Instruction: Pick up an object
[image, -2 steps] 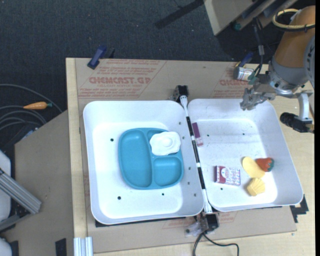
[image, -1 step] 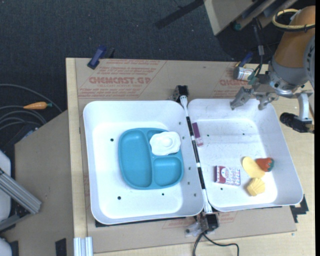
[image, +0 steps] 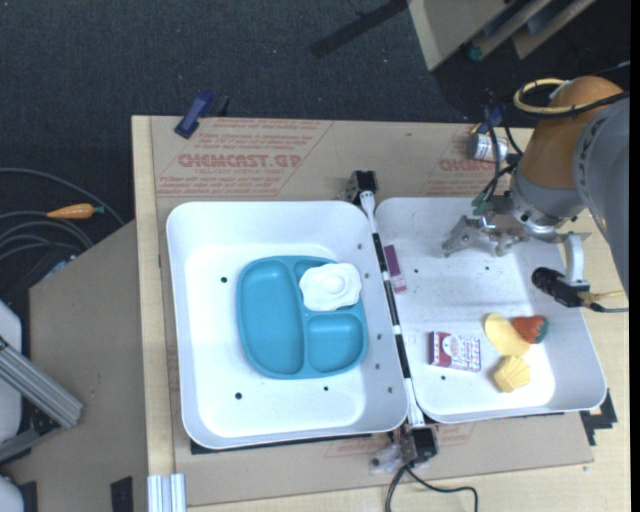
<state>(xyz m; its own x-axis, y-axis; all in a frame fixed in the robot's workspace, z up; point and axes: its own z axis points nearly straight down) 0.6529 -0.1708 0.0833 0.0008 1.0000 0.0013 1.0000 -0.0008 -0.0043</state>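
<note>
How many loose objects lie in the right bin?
3, all near its front: a small red carton, a yellow and red toy fruit at its right, and a yellow piece below that.

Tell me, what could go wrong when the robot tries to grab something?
The gripper hangs over a bare part of the right bin, so it might close on nothing. The yellow pieces and the small red and white carton lie close together, so it could bump one while reaching for another.
</note>
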